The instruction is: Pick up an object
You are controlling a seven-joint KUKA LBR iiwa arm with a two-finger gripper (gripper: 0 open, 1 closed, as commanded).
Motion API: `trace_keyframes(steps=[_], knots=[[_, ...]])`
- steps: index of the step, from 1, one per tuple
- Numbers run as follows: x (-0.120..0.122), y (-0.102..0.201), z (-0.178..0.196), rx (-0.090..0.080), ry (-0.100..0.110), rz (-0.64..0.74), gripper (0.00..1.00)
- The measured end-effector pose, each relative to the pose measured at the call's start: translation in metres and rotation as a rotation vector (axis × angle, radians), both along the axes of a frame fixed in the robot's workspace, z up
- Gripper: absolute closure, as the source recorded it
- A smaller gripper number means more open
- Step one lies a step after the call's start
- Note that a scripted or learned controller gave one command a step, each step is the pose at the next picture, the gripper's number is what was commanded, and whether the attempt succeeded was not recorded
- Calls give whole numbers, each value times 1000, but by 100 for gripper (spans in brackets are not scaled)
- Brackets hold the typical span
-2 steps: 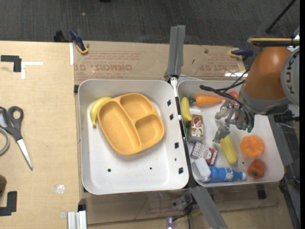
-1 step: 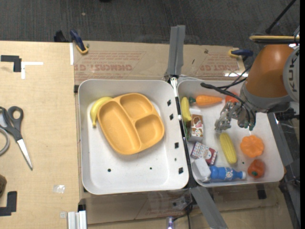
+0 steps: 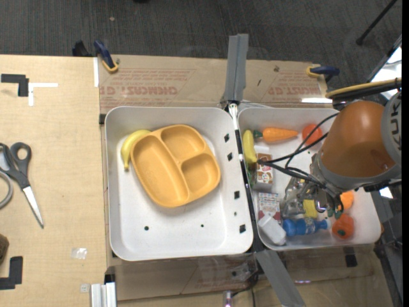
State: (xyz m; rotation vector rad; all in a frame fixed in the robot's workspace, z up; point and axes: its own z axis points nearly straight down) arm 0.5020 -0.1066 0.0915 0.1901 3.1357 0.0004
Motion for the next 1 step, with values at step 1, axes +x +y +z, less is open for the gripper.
trace_keyframes(steps=[1], knots=[[3, 0, 2, -2, -12, 1, 0]])
